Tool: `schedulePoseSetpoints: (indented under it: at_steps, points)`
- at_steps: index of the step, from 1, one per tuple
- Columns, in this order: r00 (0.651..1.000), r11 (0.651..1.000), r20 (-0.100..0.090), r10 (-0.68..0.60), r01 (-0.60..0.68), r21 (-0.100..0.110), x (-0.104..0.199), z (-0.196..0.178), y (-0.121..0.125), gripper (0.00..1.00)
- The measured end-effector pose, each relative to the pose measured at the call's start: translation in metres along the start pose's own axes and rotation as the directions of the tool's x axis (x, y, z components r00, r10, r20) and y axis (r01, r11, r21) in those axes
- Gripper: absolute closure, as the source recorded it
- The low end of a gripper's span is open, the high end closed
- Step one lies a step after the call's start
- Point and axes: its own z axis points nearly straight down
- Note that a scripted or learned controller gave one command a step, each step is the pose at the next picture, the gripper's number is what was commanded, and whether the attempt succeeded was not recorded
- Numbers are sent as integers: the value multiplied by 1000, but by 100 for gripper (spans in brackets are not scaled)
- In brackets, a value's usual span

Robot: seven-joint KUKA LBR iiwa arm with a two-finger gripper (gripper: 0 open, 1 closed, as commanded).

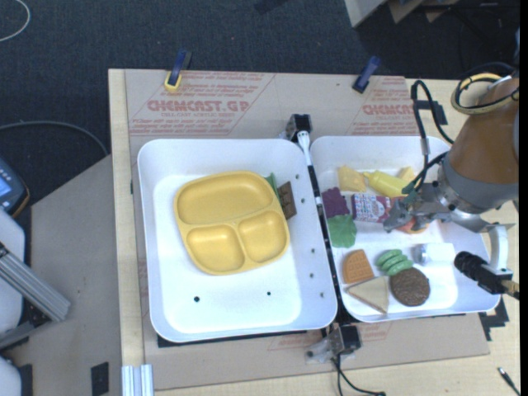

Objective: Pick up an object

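While my claw (406, 219) hangs low at the right of the frame, its spread impossible to tell, I should settle squarely over the pink packet (370, 208) just beside it in the right bin (429, 305).

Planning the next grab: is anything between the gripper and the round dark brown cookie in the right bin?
Nothing visible blocks it. The gripper hangs above the round dark brown cookie, which lies exposed, with a green ridged piece and a tan wedge beside it.
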Motion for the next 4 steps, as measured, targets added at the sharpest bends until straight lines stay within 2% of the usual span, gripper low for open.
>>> schedulePoseSetpoints:
  at_steps: [1,2,3,4]
  points:
    - [1000,1000,0,-1,1,-4,2,-64,2,100]
    - [1000,1000,-1,-1,1,2,3,-66,3,100]
    - [1000,1000,-3,-6,6,4,55,-57,18,100]
    - [1000,1000,-4,-7,7,2,114,-54,43,100]
